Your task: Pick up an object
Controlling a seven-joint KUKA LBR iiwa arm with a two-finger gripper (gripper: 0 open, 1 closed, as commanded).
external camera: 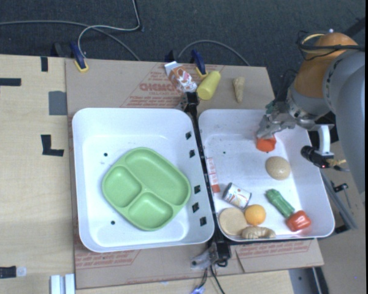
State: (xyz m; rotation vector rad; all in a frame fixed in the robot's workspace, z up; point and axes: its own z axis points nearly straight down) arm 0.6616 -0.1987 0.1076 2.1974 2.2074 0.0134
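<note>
Near the right bin's far edge, the claw hung directly above a small red object, finger state unreadable, apparently mid-grasp; lifting would likely come next.

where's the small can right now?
The small can lies on its side in the right bin, near its lower left, beside the divider between the bins. The orange ball and a tan flat round piece sit just below it.

The gripper hangs just above a small red object in the right bin.
</note>
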